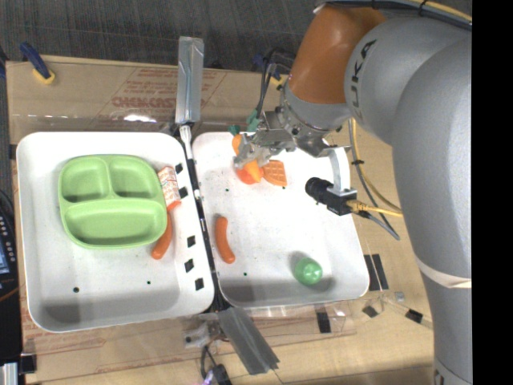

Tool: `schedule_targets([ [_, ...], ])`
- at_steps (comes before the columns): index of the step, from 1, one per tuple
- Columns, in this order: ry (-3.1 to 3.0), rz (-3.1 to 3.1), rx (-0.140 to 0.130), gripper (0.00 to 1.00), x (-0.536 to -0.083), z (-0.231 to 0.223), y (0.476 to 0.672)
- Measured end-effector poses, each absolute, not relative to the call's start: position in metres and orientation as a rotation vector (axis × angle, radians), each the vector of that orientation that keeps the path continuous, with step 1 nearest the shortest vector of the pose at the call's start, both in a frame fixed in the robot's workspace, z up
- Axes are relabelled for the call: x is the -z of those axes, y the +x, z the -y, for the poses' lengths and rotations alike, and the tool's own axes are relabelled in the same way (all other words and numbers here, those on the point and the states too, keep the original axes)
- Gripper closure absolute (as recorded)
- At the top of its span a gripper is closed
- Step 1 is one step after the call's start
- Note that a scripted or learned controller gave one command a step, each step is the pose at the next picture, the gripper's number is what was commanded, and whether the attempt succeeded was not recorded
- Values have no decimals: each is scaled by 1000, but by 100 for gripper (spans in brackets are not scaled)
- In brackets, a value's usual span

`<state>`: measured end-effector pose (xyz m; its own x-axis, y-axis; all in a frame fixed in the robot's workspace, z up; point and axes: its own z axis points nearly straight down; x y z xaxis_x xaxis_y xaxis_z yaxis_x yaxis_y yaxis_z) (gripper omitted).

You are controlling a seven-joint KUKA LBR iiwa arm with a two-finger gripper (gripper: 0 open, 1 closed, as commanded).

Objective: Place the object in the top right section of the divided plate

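Now the big grey KUKA arm (pixel 417 135) is reaching in from the right and hanging over the right bin (pixel 353 247). In the left bin (pixel 40 295) the green divided plate (pixel 108 199) is sitting, a small striped packet (pixel 168 184) touching its right rim and an orange carrot-like piece (pixel 163 243) beside it. The pincer (pixel 258 144) is hovering at the right bin's top edge, right over an orange lump (pixel 250 172) and a waffle-like piece (pixel 276 172); I cannot tell its opening. Those toys look light and stiff, probably slippery, so pinching across the narrow middle seems wisest. An orange sausage (pixel 225 239) and a green ball (pixel 308 272) are lying nearer the front.
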<state>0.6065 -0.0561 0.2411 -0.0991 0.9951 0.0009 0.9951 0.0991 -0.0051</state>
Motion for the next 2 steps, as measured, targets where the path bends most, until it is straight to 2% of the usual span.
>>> schedule_targets([
  [1,-1870,2524,-1,100,-257,-9,629],
  [2,-1556,2725,-5,100,-262,-53,620],
])
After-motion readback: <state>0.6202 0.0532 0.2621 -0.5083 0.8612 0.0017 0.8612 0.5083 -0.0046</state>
